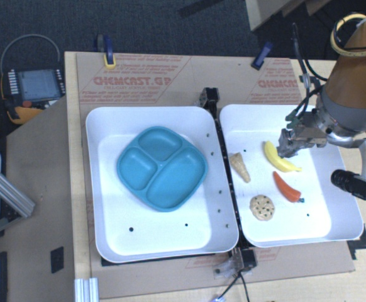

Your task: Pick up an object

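- i see the left bin [101, 187] holding a blue divided plate [162, 167].
- right bin [340, 228]: cone [240, 167], cookie [262, 207], banana [278, 158], carrot [287, 187].
- the gripper [289, 145] sits touching the banana's upper end; i can't tell its opening or whether it holds anything.

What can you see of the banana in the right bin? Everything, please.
The banana is small, yellow and smooth, apparently a plastic toy. It lies flat on the floor of the right bin, in the upper middle, running diagonally from upper left to lower right with a slight curve. The gripper sits right above its upper end and covers part of it; contact cannot be judged. A red-orange carrot-like piece lies just below, apart from it. Nothing else touches it.
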Available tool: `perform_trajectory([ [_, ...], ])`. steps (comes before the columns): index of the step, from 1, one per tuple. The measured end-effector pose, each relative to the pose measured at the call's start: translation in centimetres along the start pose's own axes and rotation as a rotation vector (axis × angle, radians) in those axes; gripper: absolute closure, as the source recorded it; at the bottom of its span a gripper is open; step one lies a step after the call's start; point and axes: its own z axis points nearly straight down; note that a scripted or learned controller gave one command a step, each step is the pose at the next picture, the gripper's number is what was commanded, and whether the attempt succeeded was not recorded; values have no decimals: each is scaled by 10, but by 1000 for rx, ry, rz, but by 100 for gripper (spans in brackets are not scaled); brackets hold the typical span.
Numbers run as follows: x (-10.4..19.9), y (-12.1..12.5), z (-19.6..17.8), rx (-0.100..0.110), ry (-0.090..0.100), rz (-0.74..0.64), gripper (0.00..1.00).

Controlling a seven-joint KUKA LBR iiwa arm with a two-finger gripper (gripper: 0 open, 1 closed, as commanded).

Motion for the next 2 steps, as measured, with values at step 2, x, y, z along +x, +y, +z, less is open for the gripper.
perform_trajectory([
  [2,89,7,3,-2,-2,2,100],
])
